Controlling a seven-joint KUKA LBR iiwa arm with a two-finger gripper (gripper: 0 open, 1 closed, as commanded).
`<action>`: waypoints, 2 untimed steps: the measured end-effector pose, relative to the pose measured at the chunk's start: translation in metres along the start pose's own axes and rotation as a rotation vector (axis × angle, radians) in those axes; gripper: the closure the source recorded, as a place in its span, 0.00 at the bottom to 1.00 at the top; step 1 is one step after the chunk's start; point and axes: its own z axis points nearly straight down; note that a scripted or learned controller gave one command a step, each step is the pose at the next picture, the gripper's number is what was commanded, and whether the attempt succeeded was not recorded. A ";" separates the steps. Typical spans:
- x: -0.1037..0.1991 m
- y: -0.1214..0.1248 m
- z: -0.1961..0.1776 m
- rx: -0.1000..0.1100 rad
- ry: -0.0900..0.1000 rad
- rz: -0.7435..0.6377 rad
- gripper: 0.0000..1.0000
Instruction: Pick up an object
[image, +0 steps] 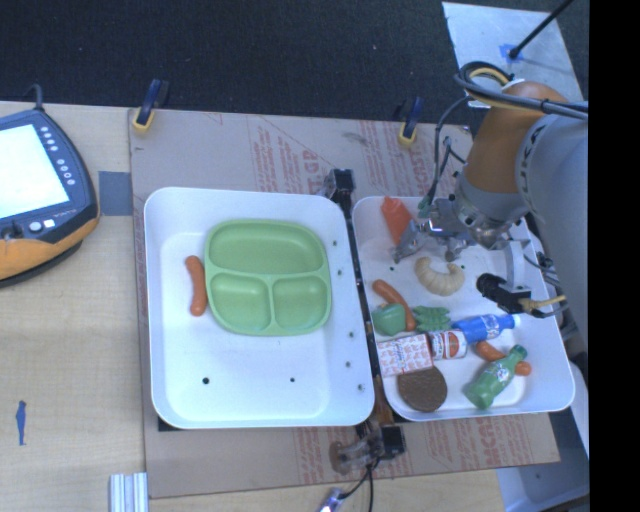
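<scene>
Camera view
Bins: two shallow white plastic bins with rounded corners, the left bin (170, 390) and the right bin (555, 395), side by side on a printed cardboard sheet (290, 150).
Left bin contents: one glossy green divided tray (268, 277) with three compartments; one orange sausage (197, 284) lying just beside its left edge.
Right bin contents: a crowd of toy food. One pale curved croissant-like piece (440, 276), one red piece (396, 215) in the far corner, one carrot (390, 294), one green pepper (390, 319), one round brown cookie (422, 389), one green bottle (492, 380), one blue-and-white bottle (482, 326), one red-and-white packet (403, 354).
Writing: the packet's print is too small to read.
Arm: grey with an orange band, over the right bin.
Gripper (437, 232): metal, hanging just above the croissant-like piece; whether the fingers are spread or pressed together cannot be told.
Bench: light wood, bearing one orange-edged pendant (40, 195) with a white screen.
</scene>
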 end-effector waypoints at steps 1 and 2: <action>-0.086 0.000 -0.001 -0.002 0.001 0.001 0.00; -0.029 0.004 -0.003 -0.022 -0.005 -0.001 0.00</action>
